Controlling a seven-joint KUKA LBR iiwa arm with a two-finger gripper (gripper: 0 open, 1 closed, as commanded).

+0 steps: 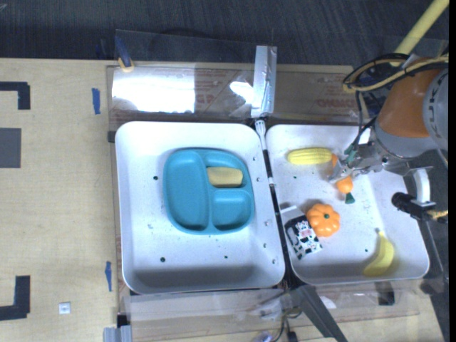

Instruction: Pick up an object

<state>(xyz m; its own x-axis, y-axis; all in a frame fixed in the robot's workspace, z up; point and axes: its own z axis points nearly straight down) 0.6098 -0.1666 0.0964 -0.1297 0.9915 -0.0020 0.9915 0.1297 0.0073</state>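
Camera view, gripper (pixel 347 164): I saw it low in the right bin (pixel 406 223), near the far wall; whether it was wide or narrow I could not tell.
Carrot (pixel 345 185): small, orange, just under the gripper, on the floor.
Corn (pixel 311 156): left of gripper.
Pumpkin (pixel 323 219): mid-bin, touching cow toy (pixel 303 236).
Banana (pixel 381 255): near corner.
Left bin (pixel 135 191): blue tray (pixel 189 191) with yellow block (pixel 226 177).
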